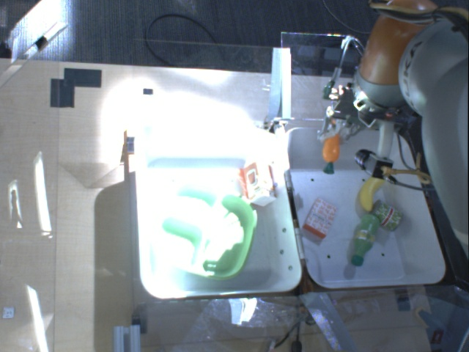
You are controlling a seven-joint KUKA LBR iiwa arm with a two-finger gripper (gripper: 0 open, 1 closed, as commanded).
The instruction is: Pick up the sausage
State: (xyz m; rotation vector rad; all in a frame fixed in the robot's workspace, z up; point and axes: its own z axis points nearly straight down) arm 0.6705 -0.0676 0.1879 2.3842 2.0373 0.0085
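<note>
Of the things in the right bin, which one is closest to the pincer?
The orange carrot-like piece, just below the pincer at the bin's far end. The banana, green bottle and small carton lie farther away.

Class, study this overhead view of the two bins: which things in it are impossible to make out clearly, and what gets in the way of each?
- Left bin: glare washes out its floor, blurring the green curved objects.
- Small carton by the divider: print too small and overexposed to read.
- Gripper: fingers too small and cluttered to judge; whether they actually hold the orange object below them is unclear.
- Sausage: nothing identifiable as one.
- Green bottle: label illegible.
</note>
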